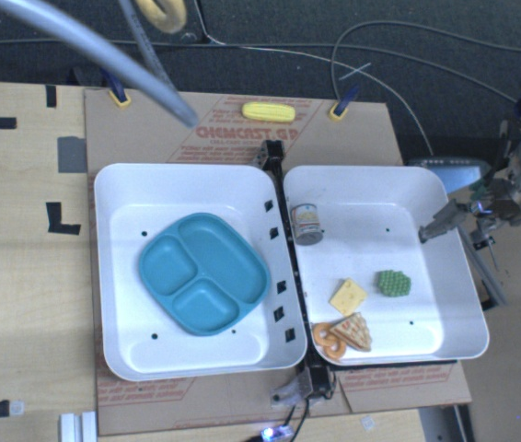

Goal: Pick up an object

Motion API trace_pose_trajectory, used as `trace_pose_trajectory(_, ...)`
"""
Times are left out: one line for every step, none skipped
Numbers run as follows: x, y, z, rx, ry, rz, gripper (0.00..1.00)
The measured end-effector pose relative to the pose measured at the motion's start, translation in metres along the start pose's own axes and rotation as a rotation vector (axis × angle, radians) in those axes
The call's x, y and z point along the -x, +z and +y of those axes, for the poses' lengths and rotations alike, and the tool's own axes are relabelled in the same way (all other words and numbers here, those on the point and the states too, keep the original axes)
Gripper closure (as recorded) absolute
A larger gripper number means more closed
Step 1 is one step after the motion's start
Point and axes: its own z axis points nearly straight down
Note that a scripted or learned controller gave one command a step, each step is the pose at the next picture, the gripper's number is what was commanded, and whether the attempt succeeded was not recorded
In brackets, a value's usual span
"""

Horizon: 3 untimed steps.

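**Green ball [391, 284] and the other small bits, all lying loose in the right bin [445, 343]**

Looking down at the table [21, 247] with two white bins side by side on a sheet of cardboard [233, 136]. Claw [431, 226] poking in over the right bin's right rim, tip aimed down-left into the bin. Can't tell whether released or clenched, too small and blurry at this angle.

Green ball just below and a bit left of the claw, flat on the bin floor, apart from it. Yellow cheese wedge [348, 296] further left and lower, near the ball but not touching. Pretzel [328, 339] and a triangular slice [356, 331] lower still, touching each other in the bin's bottom-left corner. Little can [306, 224] straight left of the claw, about level with it, tucked against the divider.

Well beyond that, left bin [113, 187] with a blue divided tray [203, 272] lying flat. Yellow banana-ish thing [268, 112] up and left of the claw, on the cardboard outside both bins.
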Motion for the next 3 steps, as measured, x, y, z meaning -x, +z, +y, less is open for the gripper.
trace_pose_trajectory(-0.001,-0.006,0.002,0.011,-0.004,-0.003,0.00)
trace_pose_trajectory(-0.007,0.051,-0.005,0.007,-0.004,-0.002,0.00)
trace_pose_trajectory(0.002,0.101,-0.009,0.007,-0.003,-0.002,0.00)
